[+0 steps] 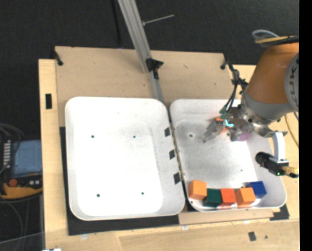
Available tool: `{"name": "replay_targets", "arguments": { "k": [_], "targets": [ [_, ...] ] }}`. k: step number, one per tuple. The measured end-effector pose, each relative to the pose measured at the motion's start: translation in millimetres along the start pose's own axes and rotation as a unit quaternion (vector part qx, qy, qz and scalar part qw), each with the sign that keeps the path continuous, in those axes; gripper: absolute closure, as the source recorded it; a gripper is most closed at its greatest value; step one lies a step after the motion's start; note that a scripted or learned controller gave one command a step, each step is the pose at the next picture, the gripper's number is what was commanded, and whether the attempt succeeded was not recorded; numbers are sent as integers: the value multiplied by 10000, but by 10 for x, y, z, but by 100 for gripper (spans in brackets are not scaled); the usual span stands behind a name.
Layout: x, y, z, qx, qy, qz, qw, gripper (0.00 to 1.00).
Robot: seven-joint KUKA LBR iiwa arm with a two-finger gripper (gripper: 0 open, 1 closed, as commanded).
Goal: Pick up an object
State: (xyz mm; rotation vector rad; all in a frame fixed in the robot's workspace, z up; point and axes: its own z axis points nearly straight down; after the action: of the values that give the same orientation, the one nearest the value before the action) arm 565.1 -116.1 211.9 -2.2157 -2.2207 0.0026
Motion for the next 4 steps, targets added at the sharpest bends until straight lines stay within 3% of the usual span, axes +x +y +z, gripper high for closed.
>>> {"name": "replay_targets", "arguments": {
  "k": [1,3,4],
  "targets": [
    [0,11,-24,-28,-3,9,10000,0],
    [5,-91,903,-3,-17,33,10000,0],
    [-15,-81,1146,-30,-25,35,10000,0]
  ]
}}
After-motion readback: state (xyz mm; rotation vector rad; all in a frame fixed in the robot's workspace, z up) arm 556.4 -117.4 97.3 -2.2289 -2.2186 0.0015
